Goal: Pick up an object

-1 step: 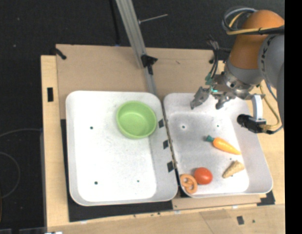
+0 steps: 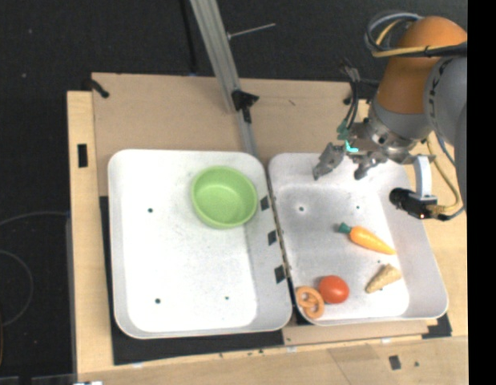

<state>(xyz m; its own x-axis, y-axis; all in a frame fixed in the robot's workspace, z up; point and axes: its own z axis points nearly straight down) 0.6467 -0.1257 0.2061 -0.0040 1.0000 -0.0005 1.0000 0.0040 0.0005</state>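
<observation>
The gripper [image 2: 345,165] hangs over the upper part of the right bin [image 2: 300,179], its two fingers spread well apart with nothing between them. The things it could take all lie lower in that bin: a toy carrot [image 2: 369,238] at the right of centre, a pale wedge-shaped piece [image 2: 383,278] below it, a red tomato [image 2: 334,289] near the bottom edge, and a small orange pretzel-like piece [image 2: 310,302] touching the tomato on its left, hard against the bin's lower left corner.

The worry, to my eye, is the choice of target. The tomato is round and would likely squirt sideways if the fingers close off centre, and the pretzel piece leaning on it could get dragged or caught along with it. That pair also sits close to the bin wall, so a finger coming down there may strike the rim. The carrot lies slantwise with free floor around it and looks the safer bet, provided the fingers straddle it across its width.

In the left bin [image 2: 135,239] sits a green bowl [image 2: 224,196], upper right of that bin, well clear. A grey metal strut [image 2: 218,46] slants down from the top of the frame to the bins' upper join, near the arm's reach on the left.
</observation>
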